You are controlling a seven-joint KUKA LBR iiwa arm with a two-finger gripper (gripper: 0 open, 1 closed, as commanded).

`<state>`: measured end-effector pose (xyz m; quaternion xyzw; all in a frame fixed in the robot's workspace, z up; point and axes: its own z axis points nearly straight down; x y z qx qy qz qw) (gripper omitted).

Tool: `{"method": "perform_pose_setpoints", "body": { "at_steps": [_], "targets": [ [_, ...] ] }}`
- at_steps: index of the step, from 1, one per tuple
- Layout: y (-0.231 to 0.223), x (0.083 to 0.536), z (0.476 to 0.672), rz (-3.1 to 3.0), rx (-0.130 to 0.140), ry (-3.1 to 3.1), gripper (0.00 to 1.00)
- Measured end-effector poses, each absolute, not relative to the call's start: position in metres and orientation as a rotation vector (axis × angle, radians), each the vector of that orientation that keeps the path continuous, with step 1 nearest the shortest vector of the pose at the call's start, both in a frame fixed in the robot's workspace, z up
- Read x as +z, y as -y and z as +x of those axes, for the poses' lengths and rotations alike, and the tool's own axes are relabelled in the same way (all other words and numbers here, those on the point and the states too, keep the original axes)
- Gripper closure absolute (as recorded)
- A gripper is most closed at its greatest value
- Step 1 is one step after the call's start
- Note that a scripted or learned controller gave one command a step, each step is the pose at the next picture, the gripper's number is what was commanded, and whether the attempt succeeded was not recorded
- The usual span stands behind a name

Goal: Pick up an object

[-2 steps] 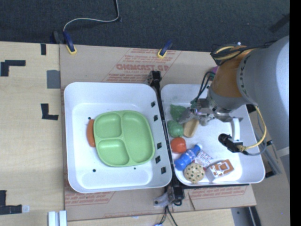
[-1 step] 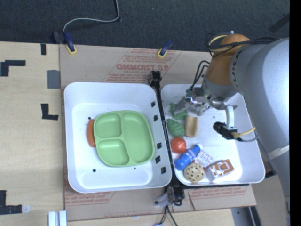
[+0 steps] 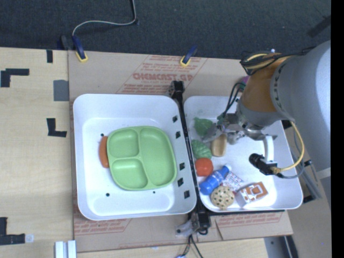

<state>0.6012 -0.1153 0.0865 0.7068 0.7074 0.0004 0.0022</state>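
My gripper (image 3: 227, 130) hangs low in the upper left part of the right bin (image 3: 287, 195), at the end of the grey arm with its orange band (image 3: 260, 93). Just below it lies a small beige piece (image 3: 219, 146); whether they touch is unclear. A dark green toy (image 3: 203, 126) sits right beside the gripper on its left, and a lighter green one (image 3: 199, 148) lies lower. Further toward the front are a red ball (image 3: 203, 166), a blue bottle (image 3: 214, 180), a round cookie (image 3: 222, 197) and a small printed box (image 3: 251, 192).
The left bin (image 3: 88, 198) holds a green divided plate (image 3: 142, 157) with an orange stick-shaped toy (image 3: 102, 150) at its left edge. A black divider (image 3: 183, 138) runs between the bins. Black cabling (image 3: 264, 163) hangs off the wrist over the right bin.
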Motion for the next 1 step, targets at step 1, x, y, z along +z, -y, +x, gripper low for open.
{"method": "perform_pose_setpoints", "body": {
  "at_steps": [1],
  "targets": [
    [0.1154, 0.0958, 0.6012, 2.217, 0.0, -2.219, 1.0]
  ]
}}
